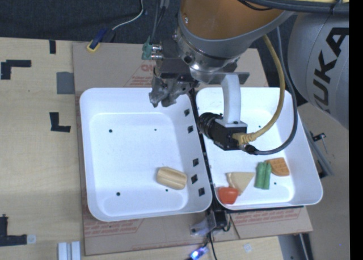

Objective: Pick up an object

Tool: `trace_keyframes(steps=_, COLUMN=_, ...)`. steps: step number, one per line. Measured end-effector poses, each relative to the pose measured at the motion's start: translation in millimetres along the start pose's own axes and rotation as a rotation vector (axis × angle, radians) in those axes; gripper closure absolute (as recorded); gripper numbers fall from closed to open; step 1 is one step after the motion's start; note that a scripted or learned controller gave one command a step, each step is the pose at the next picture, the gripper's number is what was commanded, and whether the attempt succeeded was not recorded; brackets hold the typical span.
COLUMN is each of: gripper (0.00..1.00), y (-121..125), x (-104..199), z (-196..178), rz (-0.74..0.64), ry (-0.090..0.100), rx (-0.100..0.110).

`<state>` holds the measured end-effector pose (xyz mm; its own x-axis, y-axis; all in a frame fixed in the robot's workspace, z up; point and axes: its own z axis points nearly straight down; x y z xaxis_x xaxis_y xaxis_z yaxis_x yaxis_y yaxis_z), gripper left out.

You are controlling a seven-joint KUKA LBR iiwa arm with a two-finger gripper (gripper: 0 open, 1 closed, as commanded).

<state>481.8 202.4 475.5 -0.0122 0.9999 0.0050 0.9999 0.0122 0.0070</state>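
Nearest the camera, along the front of the right-hand shallow white bin [306, 193], sits a small cluster: a red rounded piece [228, 195], a pale cream wedge [240, 180] touching it, an upright green ridged block [262, 175] and, just beside that, an orange-brown waffle-textured piece [279, 166]. Over in the left-hand shallow white bin [93, 156], a tan bread-roll-shaped object [171, 177] lies alone near the front right corner, close to the divider.

Further back, a black cylindrical unit [220, 131] on a white bracket hangs over the right bin, a yellow-tipped cable trailing from it. Beyond that, the dark two-finger gripper [166, 96] hovers at the far rim of the left bin, up by the divider. Whether its jaws are apart or together, I cannot tell (too dark and bunched up), and nothing shows between them.

The risk from here, as I judge it: the gripper is well apart from every candidate, so a descent at this spot would close on bare plastic or clip the rim. The roll could also skid away on the smooth floor under a squeeze.

Writing: large letters reading "UKA", evidently part of KUKA, on the grey arm housing [329, 54] at right. Faint red print on the brown cardboard sheet [108, 66] is too small to read.
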Motion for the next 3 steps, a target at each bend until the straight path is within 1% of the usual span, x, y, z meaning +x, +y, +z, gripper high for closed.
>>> trace_keyframes(steps=1, gripper=1.00, y=1, x=32, z=55, rz=0.008, ry=-0.008, rx=0.013)
trace_keyframes(steps=2, gripper=1.00, y=4, x=16, z=127, rz=0.013, ry=-0.009, rx=0.014)
trace_keyframes(steps=3, gripper=1.00, y=120, x=27, z=219, rz=0.013, ry=-0.008, rx=0.009)
